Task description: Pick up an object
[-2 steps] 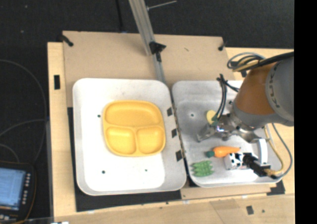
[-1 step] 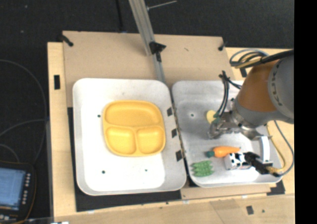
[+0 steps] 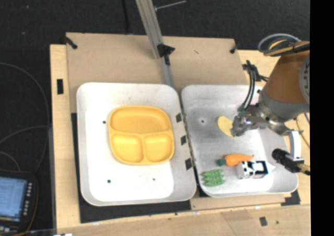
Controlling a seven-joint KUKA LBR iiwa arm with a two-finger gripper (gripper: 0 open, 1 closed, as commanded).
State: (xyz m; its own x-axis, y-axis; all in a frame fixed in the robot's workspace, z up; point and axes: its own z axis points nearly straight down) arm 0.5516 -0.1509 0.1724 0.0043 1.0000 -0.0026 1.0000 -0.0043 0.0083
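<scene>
In the right bin (image 3: 209,104) lie a pale yellow flat piece (image 3: 225,124), an orange carrot (image 3: 237,159), a small black-and-white toy (image 3: 251,168) and a green leafy piece (image 3: 213,178). My gripper (image 3: 238,128) is down inside this bin, right at the yellow piece's right edge and partly covering it. The carrot and the black-and-white toy sit a little below the gripper, apart from it.
The left bin (image 3: 94,141) holds a yellow tray with three compartments (image 3: 141,134). A metal pole (image 3: 151,26) slants from the top toward the gap between the bins. Cables (image 3: 279,44) loop behind the arm at the right.
</scene>
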